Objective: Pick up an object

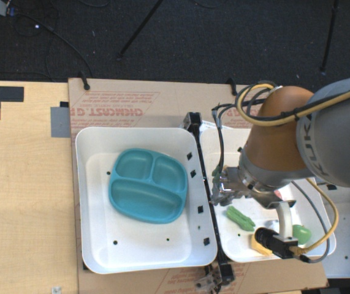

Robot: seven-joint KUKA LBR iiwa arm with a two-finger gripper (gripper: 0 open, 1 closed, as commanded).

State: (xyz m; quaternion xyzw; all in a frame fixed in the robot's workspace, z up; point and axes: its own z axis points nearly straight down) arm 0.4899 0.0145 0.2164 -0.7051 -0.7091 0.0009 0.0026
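My gripper (222,187) hangs low over the left part of the right white bin (233,255), close to the divider between the two bins. The arm's orange band and grey body cover most of that bin. Just below and to the right of the gripper a long green pod-shaped object (240,218) lies on the bin floor, apart from the gripper. A second, rounder green object (301,232) rests near the bin's right wall. A small yellow object (261,245) lies at the front of the bin. Nothing shows in the gripper.
The left white bin (95,237) holds a teal divided plate (148,185) lying flat in its middle. Black clips run along the divider (200,182) between the bins. Both bins sit on a cardboard sheet (119,106) on the wooden bench.
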